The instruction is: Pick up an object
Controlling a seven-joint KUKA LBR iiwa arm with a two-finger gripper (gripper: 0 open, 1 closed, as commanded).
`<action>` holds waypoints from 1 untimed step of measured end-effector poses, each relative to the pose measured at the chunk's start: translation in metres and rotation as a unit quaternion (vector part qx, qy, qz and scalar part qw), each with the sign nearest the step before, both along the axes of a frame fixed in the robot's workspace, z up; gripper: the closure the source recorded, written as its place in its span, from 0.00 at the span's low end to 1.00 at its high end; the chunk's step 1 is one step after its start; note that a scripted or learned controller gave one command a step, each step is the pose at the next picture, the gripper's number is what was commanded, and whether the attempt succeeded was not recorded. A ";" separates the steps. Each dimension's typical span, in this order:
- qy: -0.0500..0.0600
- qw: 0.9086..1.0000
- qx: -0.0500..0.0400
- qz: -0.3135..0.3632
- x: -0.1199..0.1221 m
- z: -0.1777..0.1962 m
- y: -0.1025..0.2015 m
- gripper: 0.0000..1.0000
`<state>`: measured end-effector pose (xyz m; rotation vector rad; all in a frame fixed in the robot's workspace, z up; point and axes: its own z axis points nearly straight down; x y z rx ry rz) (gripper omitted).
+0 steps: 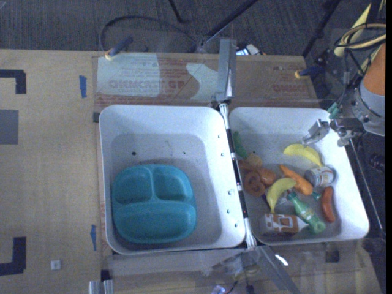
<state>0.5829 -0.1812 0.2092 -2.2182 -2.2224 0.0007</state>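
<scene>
A yellow banana [303, 153] lies in the right bin [352, 225], just below the tool [320, 131], and nothing is lifted yet, so the whole pick is judged as left. Whether the tool is spread or pressed together cannot be told. Further from the banana, a carrot [296, 179] and a green bottle [306, 212] are seen. The arm [373, 97] is cut off at the edge.

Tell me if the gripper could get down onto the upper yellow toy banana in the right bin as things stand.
Probably yes. The gripper hangs just above the upper yellow toy banana, which lies near the bin's back right corner with bare floor around it. The orange toy carrot sits below it, apart.
</scene>
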 end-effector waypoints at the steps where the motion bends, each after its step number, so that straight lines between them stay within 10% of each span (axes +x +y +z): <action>1: -0.002 1.000 -0.001 0.020 -0.001 -0.123 0.015 0.00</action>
